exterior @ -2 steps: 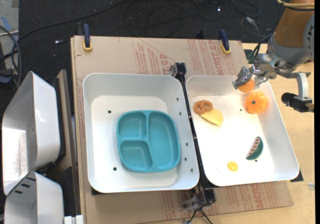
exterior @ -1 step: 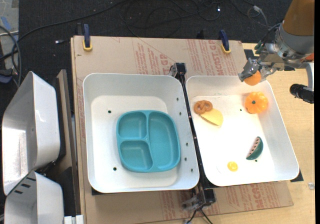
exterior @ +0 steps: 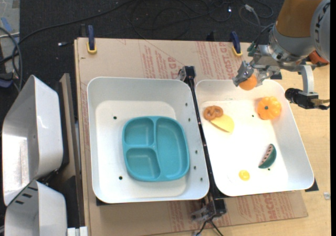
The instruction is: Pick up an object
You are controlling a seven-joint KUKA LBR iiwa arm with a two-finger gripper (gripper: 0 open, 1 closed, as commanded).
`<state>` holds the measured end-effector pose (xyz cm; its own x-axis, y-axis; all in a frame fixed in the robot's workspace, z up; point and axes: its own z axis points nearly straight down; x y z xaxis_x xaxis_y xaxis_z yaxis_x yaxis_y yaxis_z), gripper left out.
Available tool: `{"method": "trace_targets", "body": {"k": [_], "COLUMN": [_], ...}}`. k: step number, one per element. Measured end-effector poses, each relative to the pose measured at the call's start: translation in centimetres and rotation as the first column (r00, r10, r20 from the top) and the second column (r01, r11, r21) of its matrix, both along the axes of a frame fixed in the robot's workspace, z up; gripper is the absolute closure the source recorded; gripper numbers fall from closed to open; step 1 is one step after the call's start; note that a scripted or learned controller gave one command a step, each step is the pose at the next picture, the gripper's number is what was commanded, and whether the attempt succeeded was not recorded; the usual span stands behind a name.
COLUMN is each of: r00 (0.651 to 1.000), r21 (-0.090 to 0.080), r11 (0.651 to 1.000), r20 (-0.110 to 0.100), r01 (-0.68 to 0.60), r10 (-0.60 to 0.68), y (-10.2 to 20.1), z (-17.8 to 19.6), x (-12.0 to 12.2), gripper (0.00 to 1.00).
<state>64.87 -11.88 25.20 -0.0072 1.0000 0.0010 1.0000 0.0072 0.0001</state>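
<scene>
Small yellow disc (exterior: 244,175) lay nearest; beyond it, glossy orange pumpkin (exterior: 269,108); gripper (exterior: 250,79) clenched a small orange piece (exterior: 249,82).

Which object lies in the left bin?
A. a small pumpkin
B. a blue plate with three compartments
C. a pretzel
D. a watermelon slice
B: the blue divided plate is the one thing lying in the left bin, while the pumpkin, the watermelon slice and the pretzel all lie in the right bin.
</scene>
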Motion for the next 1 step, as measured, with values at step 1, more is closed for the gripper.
{"method": "trace_targets", "body": {"k": [1], "r00": [1.0], "r21": [0.0], "r11": [1.0], "r20": [-0.002], "r01": [0.0], "r10": [0.0], "y": [5.39], "z": [-1.43], "x": [-0.87], "gripper": [1.0]}}
